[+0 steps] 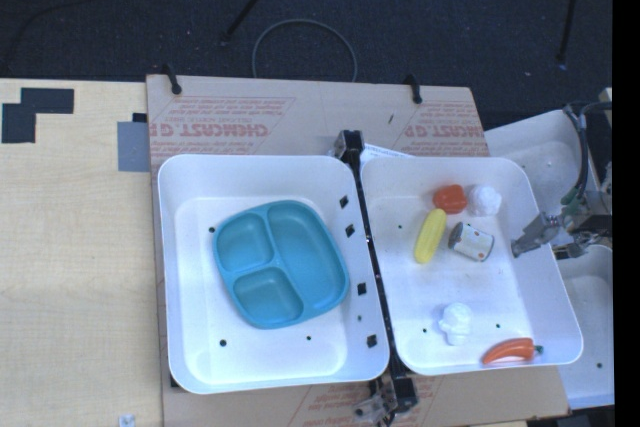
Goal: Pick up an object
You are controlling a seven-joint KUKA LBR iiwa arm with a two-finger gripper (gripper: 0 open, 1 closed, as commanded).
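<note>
Gripper: the gripper (540, 237) sits at the right rim of the right-hand bin, roughly level with the middle of that bin's side; from where I stand I cannot tell how it is set, the metal parts there are too small and dark to read.
Arm: only a bit of the arm (597, 165) is visible at the right edge, with dark cables looping down toward the wrist.
Right bin: the right bin (400, 315) holds all the loose objects.
Yellow piece: a yellow oblong object (430, 235) lies tilted near the middle of the right bin.
Orange-red piece: a small orange-red object (450, 198) rests just above the yellow one, close to touching its upper end.
White ball: a white rounded object (486, 200) sits just beside the orange-red one, toward the arm.
Small can: a small grey and white cylinder (470, 241) lies on its side just right of the yellow piece, nearest of all to the gripper.
White lump: a white knobbly object (455, 321) lies lower down in the right bin, well apart from the upper group.
Orange curve: an orange curved object (510, 351) lies in the bin's lower right corner.
Left bin: the left bin (190, 335) carries a blue divided plate (280, 262) with three compartments.
Underlay: both bins rest on a sheet of printed cardboard (250, 120) on the pale wooden bench (70, 275).
</note>
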